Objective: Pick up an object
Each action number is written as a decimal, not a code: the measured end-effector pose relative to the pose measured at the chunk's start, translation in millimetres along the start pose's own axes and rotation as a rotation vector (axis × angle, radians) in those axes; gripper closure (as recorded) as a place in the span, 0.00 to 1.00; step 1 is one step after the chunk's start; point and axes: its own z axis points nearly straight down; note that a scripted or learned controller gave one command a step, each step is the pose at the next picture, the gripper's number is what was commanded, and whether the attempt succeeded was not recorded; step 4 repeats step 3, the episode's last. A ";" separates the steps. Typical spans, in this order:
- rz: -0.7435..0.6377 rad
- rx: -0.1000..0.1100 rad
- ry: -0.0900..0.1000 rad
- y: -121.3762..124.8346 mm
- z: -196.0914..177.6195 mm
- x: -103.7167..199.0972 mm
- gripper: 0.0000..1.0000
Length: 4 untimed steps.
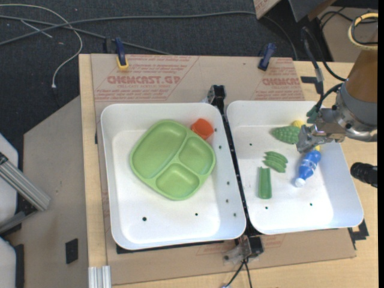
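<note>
Behind both bins (180, 233), board (144, 77) printed "CHEMCAST GP"

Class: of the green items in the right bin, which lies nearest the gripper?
The bumpy green vegetable, right beside the gripper; the pea pod and straight green stick lie farther away.

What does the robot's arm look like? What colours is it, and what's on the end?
The arm is fat and round like a big tube. It has a tan-orange band up top and smooth grey metal below. At the end sits a small grey metal pincer with blocky, boxy parts. Black cables loop behind it near the bench's edge.
</note>
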 end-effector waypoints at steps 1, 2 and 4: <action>-0.001 0.003 0.001 11.1 18.8 53.2 1.00; 0.000 0.003 0.000 29.5 37.7 102.6 1.00; -0.002 -0.004 0.000 50.4 33.2 160.4 1.00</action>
